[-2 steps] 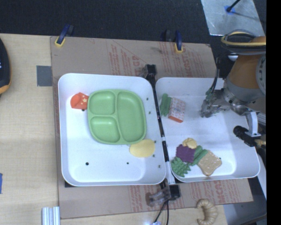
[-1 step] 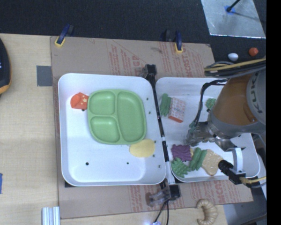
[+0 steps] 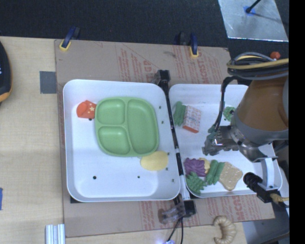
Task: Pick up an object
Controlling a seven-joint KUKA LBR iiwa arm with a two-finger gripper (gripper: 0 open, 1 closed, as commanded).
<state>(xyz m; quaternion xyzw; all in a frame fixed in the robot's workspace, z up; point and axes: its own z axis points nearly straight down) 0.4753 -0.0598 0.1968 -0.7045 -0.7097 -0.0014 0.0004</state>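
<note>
Orange-banded arm (image 3: pixel 262 108) hangs over the right bin (image 3: pixel 203 93), its gripper (image 3: pixel 215 145) unreadable as to grip, above light, stiff toast (image 3: pixel 230 176), best pinched across its thin edges.

Faint red print on cardboard (image 3: pixel 142 60), illegible

Wooden bench (image 3: pixel 25 151), cardboard sheet (image 3: pixel 117 60), dark carpet (image 3: pixel 117 9)

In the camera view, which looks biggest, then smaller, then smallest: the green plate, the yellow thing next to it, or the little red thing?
1. Green divided plate, by far the largest.
2. Yellow toy food.
3. Red toy food, a bit smaller than the yellow one, though the plate may hide part of it.
</note>
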